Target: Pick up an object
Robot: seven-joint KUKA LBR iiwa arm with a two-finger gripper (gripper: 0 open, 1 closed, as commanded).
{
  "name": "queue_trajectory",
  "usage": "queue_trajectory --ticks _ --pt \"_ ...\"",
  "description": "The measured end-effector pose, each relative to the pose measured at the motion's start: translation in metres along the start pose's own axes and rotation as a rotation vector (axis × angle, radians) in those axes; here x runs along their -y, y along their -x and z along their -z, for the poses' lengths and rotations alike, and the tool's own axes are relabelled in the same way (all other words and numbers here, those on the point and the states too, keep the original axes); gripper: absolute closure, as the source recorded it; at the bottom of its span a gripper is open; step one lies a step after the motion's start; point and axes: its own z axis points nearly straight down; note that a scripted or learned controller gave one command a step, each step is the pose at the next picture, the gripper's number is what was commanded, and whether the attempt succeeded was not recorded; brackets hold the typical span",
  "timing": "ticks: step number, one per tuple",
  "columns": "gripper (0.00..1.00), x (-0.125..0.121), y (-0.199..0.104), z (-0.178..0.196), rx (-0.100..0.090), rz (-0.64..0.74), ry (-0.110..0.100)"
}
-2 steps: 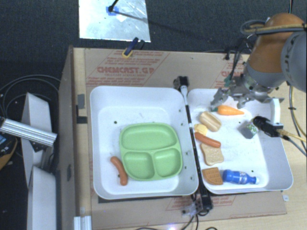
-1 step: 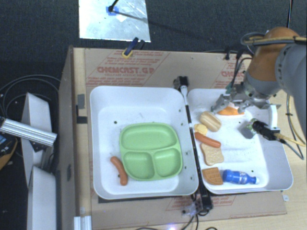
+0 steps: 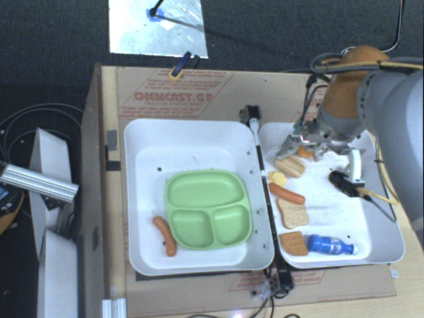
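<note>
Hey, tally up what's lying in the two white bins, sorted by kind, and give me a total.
Sausages: 2
Bread slices: 2
Bread roll: 1
Green plate: 1
Blue bottle: 1
Small yellow piece: 1
Small orange piece: 1
Total: 9

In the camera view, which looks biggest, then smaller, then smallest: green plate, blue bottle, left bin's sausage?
Largest first:
green plate
blue bottle
sausage
Bottle and sausage are close in length; the bottle looks thicker.
</note>
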Motion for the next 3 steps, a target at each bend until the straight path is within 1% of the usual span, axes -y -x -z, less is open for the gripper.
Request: queue_trajectory --ticks 1,2,3 --pt "1.0 -0.001 0.0 0.012 -0.002 0.002 0.0" --pt "1.0 0.064 0.003 0.068 0.002 0.005 0.011" --pt "1.0 0.087 -0.057 0.132 0.0 0.008 0.011"
